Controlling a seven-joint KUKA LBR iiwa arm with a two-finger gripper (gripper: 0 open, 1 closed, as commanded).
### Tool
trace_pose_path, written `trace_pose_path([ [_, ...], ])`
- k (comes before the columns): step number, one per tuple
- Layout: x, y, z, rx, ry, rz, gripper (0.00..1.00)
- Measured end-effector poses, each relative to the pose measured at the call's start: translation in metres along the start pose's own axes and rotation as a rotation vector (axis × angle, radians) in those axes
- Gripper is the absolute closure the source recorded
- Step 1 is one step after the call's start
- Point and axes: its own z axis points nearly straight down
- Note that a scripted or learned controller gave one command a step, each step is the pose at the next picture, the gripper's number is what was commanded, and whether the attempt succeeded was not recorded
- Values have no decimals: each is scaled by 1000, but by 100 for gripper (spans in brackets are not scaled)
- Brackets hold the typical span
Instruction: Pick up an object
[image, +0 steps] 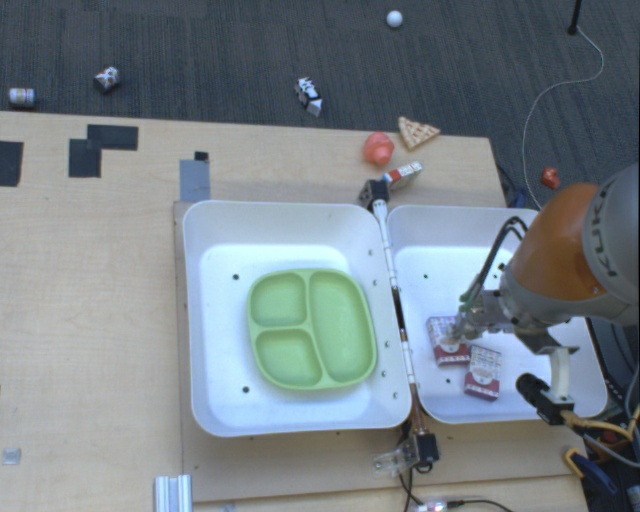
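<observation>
Camera view shows the grey arm with its orange band reaching into the right bin, with the tool lowered right over a small red-and-white packet lying flat on the bin floor. A second red-and-white packet lies just beside the tool, on its near side and a little toward the arm. Whether the tool is apart or together cannot be told from here: the wrist and its cabling cover it, and no packet can be seen caught in it. Well away from the tool, across the ridge where the two bins meet, the left bin carries a green divided plate, which plays no obvious part in this try. Past the far rim of the bins, on the desk, sit a red ball, a wedge-shaped toy and a small tube, all apart from the tool. The step in hand looks like the descent onto the first packet, at or close to contact, with the lift not yet begun. The next move would call for a firm closing across the packet's narrow side, then a straight rise; a flat packet on a smooth floor may well slip out.
</observation>
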Motion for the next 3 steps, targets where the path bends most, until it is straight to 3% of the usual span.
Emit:
trace_pose_path([
  [1, 0, 0, 0, 1, 0, 0, 0],
  [2, 13, -22, 11, 1, -10, 7, 0],
  [3, 16, -20, 0, 1, -2, 3, 100],
])
